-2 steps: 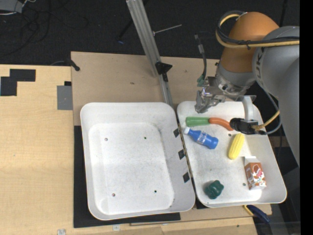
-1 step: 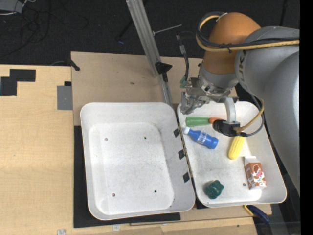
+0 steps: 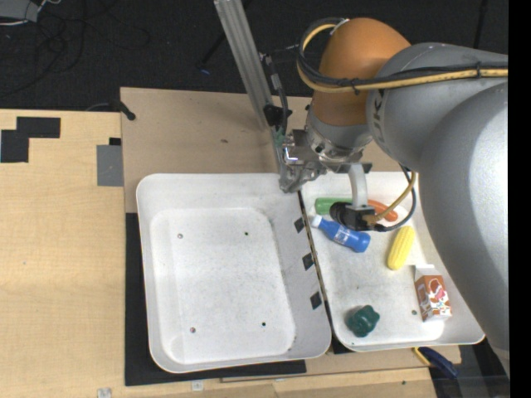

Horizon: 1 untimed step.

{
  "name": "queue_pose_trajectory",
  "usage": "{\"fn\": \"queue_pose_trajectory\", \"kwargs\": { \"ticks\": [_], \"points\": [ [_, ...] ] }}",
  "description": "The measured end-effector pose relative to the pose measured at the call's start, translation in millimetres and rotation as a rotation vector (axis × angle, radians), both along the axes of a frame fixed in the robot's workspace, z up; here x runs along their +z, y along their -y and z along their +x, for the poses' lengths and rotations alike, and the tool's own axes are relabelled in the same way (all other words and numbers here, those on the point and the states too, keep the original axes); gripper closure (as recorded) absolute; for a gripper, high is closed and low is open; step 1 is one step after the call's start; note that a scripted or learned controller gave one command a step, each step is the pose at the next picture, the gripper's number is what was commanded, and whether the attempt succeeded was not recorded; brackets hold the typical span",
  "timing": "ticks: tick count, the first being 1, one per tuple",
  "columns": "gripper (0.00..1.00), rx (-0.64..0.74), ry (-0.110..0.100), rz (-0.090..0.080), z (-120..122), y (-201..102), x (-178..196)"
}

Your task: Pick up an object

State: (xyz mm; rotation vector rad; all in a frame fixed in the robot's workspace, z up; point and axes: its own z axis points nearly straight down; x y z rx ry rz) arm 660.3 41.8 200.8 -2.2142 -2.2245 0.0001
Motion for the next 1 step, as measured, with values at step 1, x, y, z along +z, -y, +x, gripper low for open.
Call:
{"fn": "queue_pose_trajectory", "kwargs": {
  "ticks": [1],
  "points": [
    [1.00,-0.001,0.003,-0.001,2.3,-47.9,27.4]
  ]
}}
